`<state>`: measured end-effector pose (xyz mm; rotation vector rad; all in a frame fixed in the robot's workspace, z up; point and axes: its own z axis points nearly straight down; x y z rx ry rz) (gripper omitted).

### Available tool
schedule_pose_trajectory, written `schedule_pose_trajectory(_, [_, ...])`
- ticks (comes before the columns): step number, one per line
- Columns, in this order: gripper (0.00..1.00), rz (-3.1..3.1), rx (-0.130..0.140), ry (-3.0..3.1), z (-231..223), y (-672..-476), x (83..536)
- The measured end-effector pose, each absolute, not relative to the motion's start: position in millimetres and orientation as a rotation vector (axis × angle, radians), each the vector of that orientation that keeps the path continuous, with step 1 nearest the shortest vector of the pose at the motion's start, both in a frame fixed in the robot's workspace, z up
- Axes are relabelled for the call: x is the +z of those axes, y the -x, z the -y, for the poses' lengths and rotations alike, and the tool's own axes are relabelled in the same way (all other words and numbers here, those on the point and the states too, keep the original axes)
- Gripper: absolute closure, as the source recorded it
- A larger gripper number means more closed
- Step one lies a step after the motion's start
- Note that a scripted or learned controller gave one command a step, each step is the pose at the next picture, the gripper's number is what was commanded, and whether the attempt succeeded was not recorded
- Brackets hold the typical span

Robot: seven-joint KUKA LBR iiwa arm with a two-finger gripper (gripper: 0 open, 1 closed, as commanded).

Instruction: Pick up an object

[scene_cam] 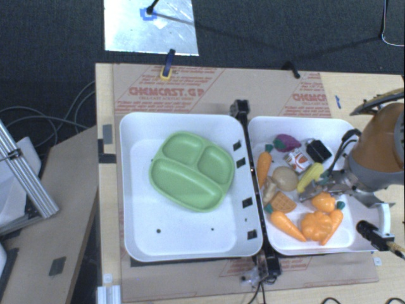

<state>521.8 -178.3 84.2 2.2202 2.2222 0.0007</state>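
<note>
Two white bins sit side by side on the tabletop [209,81], and my tool [314,194] is down in the right bin [329,126], reaching in from the arm [380,154] at the far right. I cannot tell whether the tool is spread or pressed together; its tip is lost among the toys.

Just below the tool lies an orange fruit [323,202], and further below that a larger orange lump [316,223]. Touching or just above the tip is a yellow piece [309,176], perhaps a banana. To the tool's left are a beige round piece [284,178] and a waffle-like cracker [281,204], with a carrot [263,166] beyond them against the bin's wall. Above sit a purple piece [288,141] and a black block [318,151]. The green divided plate [192,170] is well apart, in the left bin [136,189].

My judgement: the pile is crowded, so I would commit to the orange fruit nearest the tip, straddle it squarely, and check it sits between the tips before lifting straight up, slowly, so neighbours do not get dragged along.
</note>
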Motion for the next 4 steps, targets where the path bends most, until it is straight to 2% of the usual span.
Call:
schedule_pose_trajectory(1, [1.0,-2.22,0.003,-2.219,179,-522.2,95])
schedule_pose_trajectory(3, [1.0,-2.223,0.004,-2.212,179,-536.4,208])
schedule_pose_trajectory(4, [1.0,-2.224,0.003,-2.214,179,-537.4,225])
